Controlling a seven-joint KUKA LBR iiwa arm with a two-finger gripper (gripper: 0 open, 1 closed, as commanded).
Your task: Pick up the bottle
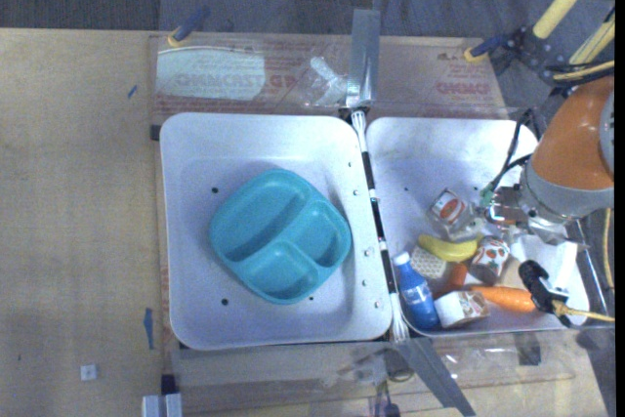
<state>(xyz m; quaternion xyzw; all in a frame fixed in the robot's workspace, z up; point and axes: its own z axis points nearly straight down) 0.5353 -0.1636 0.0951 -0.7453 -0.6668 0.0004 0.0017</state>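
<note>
The bottle (418, 292) is blue with a white cap. It lies in the right bin (420, 151) at the near left corner, against the wall between the bins. My gripper (500, 213) hangs over the right side of that bin, above and right of a small red-and-white can (447, 208). It is well apart from the bottle, up and to the right of it, with a banana (447, 247) in between.
Around the bottle lie a beige waffle-like piece (426, 262), a white cup (461, 308), an orange carrot (503, 298) and a red-and-white piece (491, 256). A teal divided plate (280, 234) sits in the left bin (186, 171). The right bin's far half is bare.
</note>
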